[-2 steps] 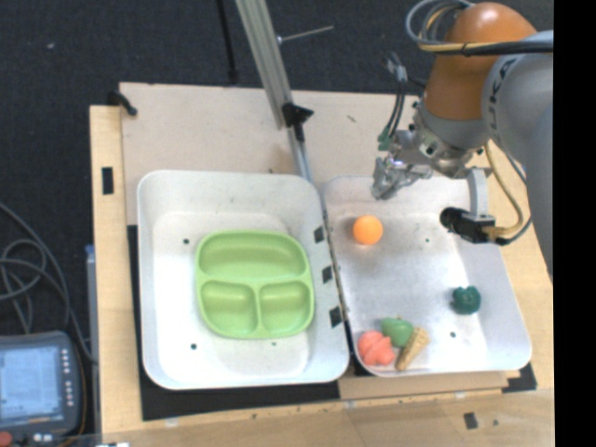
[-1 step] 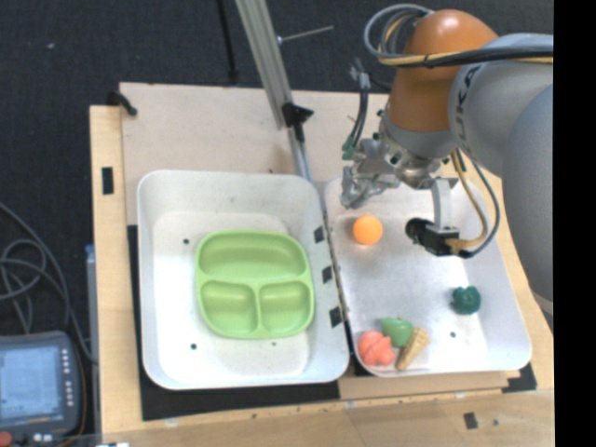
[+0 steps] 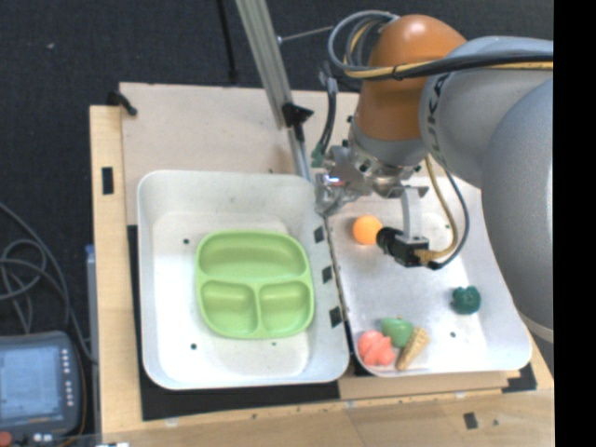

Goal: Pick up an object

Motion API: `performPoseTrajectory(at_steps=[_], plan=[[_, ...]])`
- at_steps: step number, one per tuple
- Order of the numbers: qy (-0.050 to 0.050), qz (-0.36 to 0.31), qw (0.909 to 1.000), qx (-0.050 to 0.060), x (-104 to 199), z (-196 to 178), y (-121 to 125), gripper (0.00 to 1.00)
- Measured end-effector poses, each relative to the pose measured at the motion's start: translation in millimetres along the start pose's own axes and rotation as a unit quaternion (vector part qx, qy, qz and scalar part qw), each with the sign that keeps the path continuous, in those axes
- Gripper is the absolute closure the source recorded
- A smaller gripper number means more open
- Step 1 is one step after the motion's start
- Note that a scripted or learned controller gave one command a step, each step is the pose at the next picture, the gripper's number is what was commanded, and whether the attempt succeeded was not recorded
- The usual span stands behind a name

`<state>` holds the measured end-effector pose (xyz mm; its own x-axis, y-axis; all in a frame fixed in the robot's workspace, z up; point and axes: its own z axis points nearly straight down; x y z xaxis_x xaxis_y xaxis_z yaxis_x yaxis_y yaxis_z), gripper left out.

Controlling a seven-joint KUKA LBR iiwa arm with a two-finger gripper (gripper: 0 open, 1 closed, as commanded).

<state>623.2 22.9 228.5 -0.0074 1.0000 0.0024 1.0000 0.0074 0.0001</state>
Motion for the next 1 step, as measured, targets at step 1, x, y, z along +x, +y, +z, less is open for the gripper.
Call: performPoseTrajectory(at_steps=[1], plan=[[0.0, -0.001, 1.0, -0.001, 54.2, -16.5, -1.7, 1.0]])
